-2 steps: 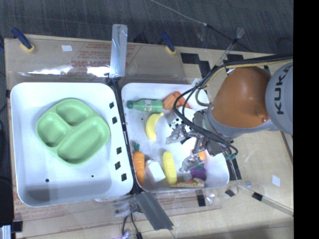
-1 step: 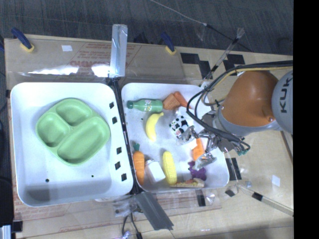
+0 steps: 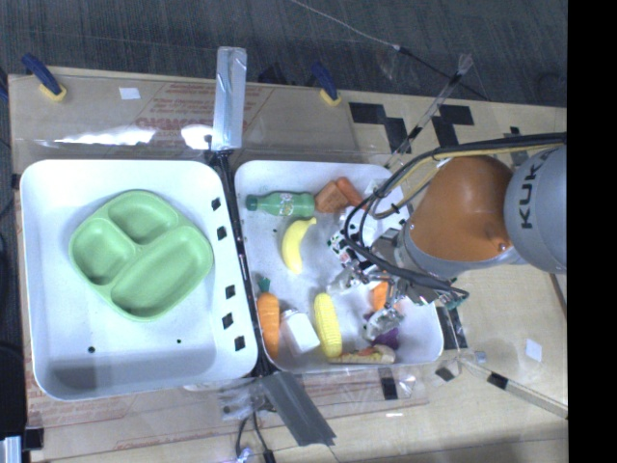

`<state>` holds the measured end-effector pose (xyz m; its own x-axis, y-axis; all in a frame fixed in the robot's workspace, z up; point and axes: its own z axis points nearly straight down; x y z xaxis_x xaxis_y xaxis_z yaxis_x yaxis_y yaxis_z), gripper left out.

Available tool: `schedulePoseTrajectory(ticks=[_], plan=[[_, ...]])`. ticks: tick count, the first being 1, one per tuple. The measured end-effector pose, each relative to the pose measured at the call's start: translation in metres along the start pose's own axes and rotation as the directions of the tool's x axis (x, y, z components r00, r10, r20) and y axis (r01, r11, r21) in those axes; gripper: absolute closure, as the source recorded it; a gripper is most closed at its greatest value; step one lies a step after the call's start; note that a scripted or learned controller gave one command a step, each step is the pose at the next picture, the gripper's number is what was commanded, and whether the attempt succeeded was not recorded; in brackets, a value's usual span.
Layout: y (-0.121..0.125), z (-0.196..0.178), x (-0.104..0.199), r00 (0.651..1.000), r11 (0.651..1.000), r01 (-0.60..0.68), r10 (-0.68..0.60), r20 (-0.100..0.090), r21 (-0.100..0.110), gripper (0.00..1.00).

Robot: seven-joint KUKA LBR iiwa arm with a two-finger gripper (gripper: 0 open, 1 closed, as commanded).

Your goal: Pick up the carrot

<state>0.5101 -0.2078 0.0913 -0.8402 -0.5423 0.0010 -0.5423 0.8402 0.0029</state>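
Against right bin's [image 3: 424, 350] left wall | carrot [image 3: 269, 322], lying lengthwise | likely light, stiff, smooth | best gripped mid-body | gripper [image 3: 371, 297] well apart, closure indiscernible

Two white bins [image 3: 58, 355] of smooth plastic with a slight sheen, resting on a matt, wood-toned bench [image 3: 521, 413]. Green divided plate [image 3: 142, 252]: smooth moulded plastic, softly glossy along its ridges. Carrot [image 3: 269, 322], banana [image 3: 295, 243] and corn cob [image 3: 328, 324]: smooth plastic toy food, the corn ribbed. Green bottle [image 3: 281, 203]: glossy, translucent-looking plastic. Arm's orange band [image 3: 463, 210]: smooth, satin finish with a soft highlight; adjoining grey casing [image 3: 540, 210] matt. Upright bar [image 3: 231, 99] between the bins: bright, reflective metal. Blue clamps [image 3: 43, 75]: plastic-looking grips.
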Motion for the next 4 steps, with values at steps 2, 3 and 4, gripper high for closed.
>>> schedulePoseTrajectory(ticks=[2,3,4], plan=[[0.001,-0.011,-0.003,1.0,1.0,0.009,-0.009,0.003,0.002,0.0],[0.011,-0.002,0.019,0.999,0.999,-0.041,0.041,0.008,0.008,0.0],[0.01,-0.003,0.021,0.983,0.983,-0.182,0.182,0.008,0.008,0.0]])
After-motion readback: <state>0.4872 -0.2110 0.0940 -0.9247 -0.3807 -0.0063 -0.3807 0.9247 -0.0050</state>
